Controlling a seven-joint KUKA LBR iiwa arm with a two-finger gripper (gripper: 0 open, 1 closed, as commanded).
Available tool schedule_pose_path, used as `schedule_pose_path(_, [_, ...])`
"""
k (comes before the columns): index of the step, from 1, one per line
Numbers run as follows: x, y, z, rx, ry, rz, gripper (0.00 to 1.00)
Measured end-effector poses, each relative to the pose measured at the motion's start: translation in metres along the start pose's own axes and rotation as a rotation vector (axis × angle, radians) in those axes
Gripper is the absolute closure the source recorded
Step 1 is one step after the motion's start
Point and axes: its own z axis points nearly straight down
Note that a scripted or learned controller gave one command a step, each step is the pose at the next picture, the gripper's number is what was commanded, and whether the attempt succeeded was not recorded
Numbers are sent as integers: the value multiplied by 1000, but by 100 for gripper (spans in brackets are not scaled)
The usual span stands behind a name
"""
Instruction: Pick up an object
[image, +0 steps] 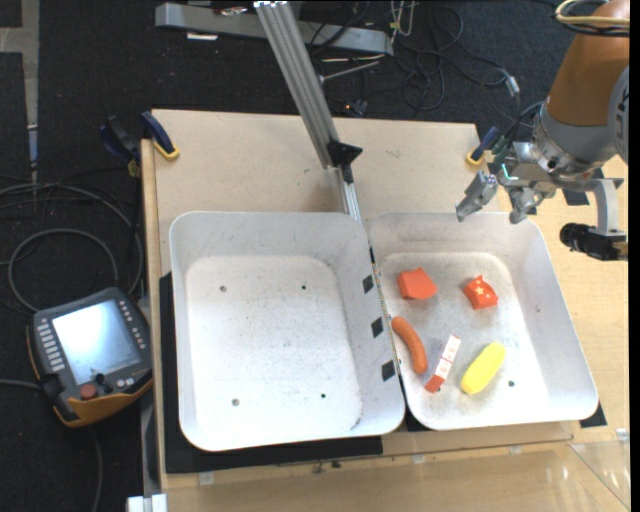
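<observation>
In the right bin (560, 330), orange block (417, 284), red piece (480, 292), sausage (410, 343), yellow lemon (482, 368), gripper (497, 205) above the bin's far rim, fingers spread, grasping nothing

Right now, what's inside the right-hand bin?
The right bin holds five things: an orange block, a red piece, a sausage, a small white-and-red stick and a yellow lemon. Nothing covers them.
</observation>
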Motion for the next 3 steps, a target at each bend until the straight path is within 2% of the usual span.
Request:
schedule_pose_path(1, [0,1,-3,-4,-1,-2,0])
schedule_pose_path(3, [-6,-13,110,2,0,3,0])
